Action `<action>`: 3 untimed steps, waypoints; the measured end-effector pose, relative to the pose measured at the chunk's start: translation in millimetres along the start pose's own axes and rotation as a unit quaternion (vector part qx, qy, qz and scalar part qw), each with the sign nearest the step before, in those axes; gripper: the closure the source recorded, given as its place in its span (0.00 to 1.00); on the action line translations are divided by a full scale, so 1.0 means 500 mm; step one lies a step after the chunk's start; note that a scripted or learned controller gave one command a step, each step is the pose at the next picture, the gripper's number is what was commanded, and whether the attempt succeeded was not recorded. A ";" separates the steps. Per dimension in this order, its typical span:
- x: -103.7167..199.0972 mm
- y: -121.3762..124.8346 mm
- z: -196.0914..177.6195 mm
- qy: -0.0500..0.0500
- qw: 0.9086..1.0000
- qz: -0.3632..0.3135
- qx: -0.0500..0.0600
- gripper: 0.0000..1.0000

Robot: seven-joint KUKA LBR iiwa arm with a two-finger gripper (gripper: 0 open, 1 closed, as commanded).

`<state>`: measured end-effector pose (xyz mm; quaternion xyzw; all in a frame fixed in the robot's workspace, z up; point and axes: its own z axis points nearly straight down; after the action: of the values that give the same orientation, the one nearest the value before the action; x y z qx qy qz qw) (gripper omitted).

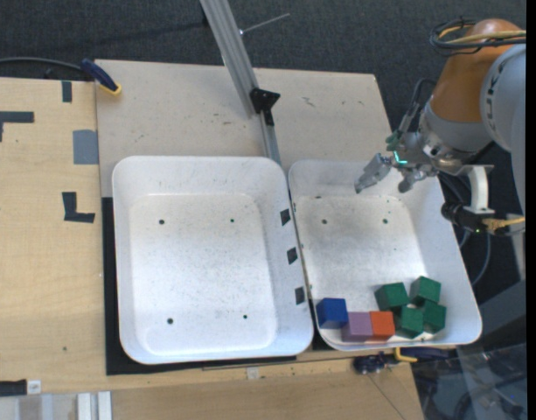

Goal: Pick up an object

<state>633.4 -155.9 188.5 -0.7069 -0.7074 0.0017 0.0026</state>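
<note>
Two shallow white bins sit side by side on the bench. Nearest, in the right bin's [442,261] near corner, cluster a blue block [332,311], purple block [360,325], orange block [382,324] and green blocks [411,304]. Farther back, the gripper [389,177] hovers over the bin's far edge, fingers spread apart, holding nothing.

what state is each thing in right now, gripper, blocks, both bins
gripper: open, holding nothing, above the far end of the right bin
right bin: blocks clustered in its near corner
blue block: resting in the right bin
purple block: resting between blue and orange
orange block: resting
green blocks: bunched together, untouched
left bin: no blocks inside
</note>
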 end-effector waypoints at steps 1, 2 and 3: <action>0.000 0.002 -0.007 -0.001 1.000 -0.001 -0.002 0.00; -0.002 0.010 0.120 -0.001 1.000 -0.001 0.001 0.00; 0.000 0.008 0.199 -0.001 1.000 -0.001 0.000 0.00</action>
<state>636.7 -155.7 88.9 -0.7064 -0.7078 0.0021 0.0018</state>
